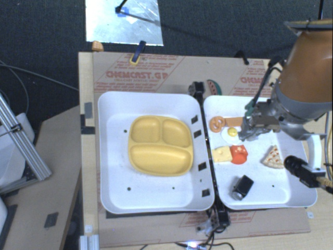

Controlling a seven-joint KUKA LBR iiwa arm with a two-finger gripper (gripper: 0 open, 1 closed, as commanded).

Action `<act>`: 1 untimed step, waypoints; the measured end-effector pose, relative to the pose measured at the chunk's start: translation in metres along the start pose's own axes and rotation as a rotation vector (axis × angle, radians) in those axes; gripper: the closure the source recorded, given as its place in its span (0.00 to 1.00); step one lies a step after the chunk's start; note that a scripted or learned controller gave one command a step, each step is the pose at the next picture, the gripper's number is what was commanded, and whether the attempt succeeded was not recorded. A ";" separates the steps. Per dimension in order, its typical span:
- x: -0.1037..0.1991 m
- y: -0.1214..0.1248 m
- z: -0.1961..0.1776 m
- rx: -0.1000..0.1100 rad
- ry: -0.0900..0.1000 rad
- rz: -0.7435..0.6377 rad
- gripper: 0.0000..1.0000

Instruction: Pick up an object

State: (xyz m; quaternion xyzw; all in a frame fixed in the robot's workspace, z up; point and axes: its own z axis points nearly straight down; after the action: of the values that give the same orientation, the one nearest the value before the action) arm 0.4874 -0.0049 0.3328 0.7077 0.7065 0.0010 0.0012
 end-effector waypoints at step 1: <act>0.002 0.000 0.000 0.000 0.000 -0.004 0.00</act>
State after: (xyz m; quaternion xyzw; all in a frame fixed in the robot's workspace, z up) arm 0.4873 -0.0030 0.3328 0.7062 0.7080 0.0010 0.0011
